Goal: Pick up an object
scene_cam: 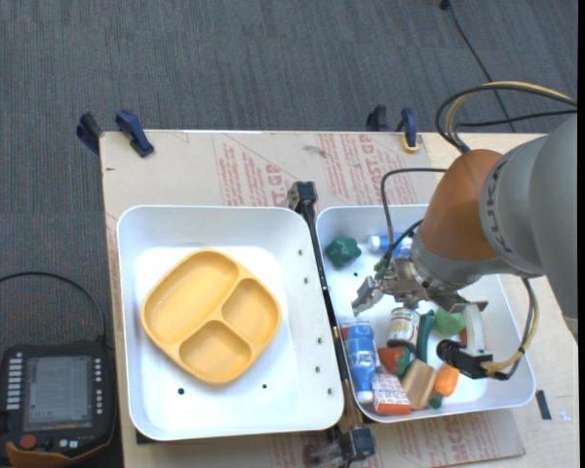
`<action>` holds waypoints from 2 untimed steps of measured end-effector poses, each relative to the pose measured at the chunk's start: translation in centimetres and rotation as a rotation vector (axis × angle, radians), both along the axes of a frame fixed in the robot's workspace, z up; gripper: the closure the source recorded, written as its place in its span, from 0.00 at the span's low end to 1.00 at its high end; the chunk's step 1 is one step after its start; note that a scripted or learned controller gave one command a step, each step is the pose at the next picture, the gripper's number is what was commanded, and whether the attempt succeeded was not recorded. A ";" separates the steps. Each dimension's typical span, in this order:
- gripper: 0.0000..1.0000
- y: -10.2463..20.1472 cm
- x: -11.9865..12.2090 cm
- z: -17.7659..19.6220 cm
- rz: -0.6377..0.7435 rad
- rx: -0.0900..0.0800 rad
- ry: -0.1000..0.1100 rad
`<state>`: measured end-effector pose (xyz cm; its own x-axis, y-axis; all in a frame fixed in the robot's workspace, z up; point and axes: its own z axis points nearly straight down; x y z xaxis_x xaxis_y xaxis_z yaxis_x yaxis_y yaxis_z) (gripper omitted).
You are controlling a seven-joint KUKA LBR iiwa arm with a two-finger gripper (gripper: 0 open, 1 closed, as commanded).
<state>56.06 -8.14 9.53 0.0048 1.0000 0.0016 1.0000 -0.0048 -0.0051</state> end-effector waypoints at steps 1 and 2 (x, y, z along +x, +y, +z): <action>1.00 0.0 0.0 0.9 -0.002 0.001 0.002; 0.00 0.0 0.0 0.9 -0.004 0.001 0.002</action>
